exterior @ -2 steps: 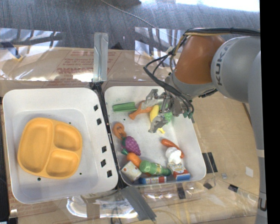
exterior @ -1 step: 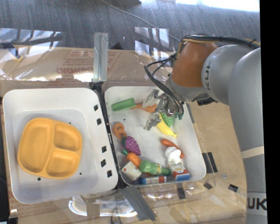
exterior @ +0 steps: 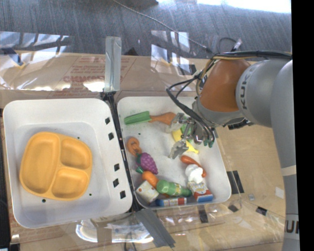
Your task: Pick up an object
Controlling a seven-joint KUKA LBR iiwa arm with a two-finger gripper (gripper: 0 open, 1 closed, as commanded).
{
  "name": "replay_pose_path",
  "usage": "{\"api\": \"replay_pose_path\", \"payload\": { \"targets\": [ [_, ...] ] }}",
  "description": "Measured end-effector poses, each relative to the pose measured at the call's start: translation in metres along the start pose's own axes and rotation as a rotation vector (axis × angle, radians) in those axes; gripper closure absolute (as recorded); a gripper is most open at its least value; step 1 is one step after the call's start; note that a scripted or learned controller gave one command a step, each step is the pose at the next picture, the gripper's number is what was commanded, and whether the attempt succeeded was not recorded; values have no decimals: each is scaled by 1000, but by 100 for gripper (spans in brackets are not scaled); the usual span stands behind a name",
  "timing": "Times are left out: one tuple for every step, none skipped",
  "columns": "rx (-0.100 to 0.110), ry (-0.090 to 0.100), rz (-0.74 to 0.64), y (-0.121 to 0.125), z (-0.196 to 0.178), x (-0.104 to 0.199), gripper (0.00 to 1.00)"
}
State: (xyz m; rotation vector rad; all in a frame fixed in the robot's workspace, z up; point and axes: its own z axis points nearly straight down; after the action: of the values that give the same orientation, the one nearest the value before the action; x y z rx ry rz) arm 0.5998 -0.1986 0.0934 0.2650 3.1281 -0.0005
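Over the right shallow white plastic bin (exterior: 216, 166), seen from the overhead camera, the grey two-finger gripper (exterior: 179, 149) hangs with its jaws apart, gripping nothing, just above a small yellow plastic toy (exterior: 190, 147) and beside an orange carrot-shaped toy (exterior: 189, 160). To pick well, I judge it should drop straight down astride one piece, clear of neighbours. Nearby toys look smooth, rounded and slippery: a knobbly purple grape bunch (exterior: 146, 161), a green-handled utensil (exterior: 137, 118). The left bin (exterior: 16, 204) holds a glossy yellow compartment tray (exterior: 55, 165).
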Motion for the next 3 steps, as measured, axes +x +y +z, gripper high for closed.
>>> {"api": "replay_pose_path", "payload": {
  "targets": [
    [0, -4, -10, 3, -11, -2, 100],
    [0, -13, 89, 39, -134, -42, 100],
    [0, 3, -324, -9, -83, -20, 100]
  ]
}}
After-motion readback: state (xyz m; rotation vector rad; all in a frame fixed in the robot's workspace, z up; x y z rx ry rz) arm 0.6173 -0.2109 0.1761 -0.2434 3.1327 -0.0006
